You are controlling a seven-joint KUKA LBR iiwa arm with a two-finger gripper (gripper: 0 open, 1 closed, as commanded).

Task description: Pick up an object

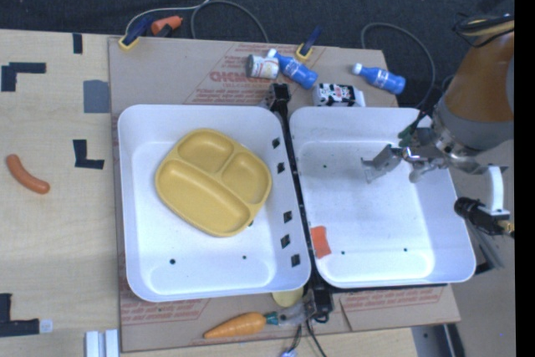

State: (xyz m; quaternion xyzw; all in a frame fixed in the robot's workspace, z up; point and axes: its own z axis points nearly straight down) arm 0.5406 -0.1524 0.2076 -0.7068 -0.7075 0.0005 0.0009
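In the right bin [418, 263] a small orange block [320, 242] lies against the left wall, near the front. My gripper [399, 165] hangs over the right-hand part of that bin, well to the right of and behind the block. Its fingers [378, 160] stand apart, open, with nothing between them. In the left bin [142, 247] rests a yellow divided plate [214, 181].
Behind the bins lie a white-and-blue bottle [280, 67], a blue bottle [380, 79] and a small black-and-white pack [338, 95]. A toy carrot [236, 325] lies in front of the bins, and a sausage [28, 175] at the far left. Cables run across the back.
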